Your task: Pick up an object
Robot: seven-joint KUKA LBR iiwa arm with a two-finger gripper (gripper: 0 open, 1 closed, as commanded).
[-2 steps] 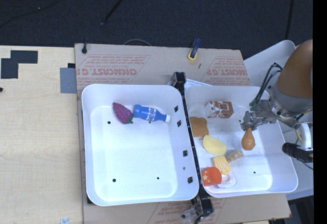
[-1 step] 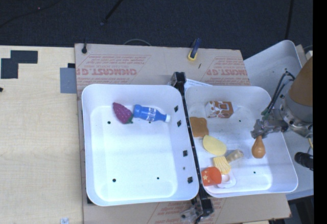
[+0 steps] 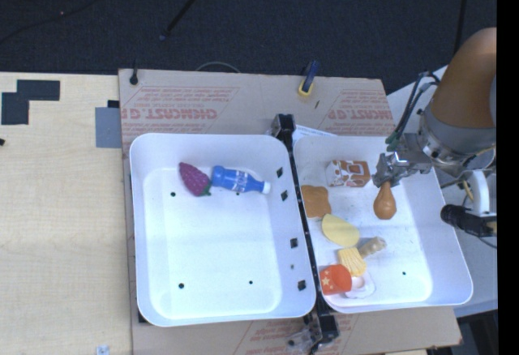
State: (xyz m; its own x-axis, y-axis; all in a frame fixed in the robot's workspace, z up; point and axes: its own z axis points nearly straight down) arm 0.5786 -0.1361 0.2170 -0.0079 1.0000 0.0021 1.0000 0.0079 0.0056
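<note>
The arm point(image 3: 462, 98) reaches from the right over the right bin point(image 3: 442, 280); its tool point(image 3: 389, 175) is clamped on a brown pear-shaped object point(image 3: 384, 203)

We see a small brown, pear-shaped object point(image 3: 384, 203) hanging upright just under the gripper point(image 3: 388, 176), its narrow neck up between the fingers and its rounded bottom down. It sits over the right bin point(image 3: 442, 264), toward the far right part, apart from the other things lying there. Its surface looks smooth and orange-brown. We cannot tell whether its base touches the bin floor.
</note>
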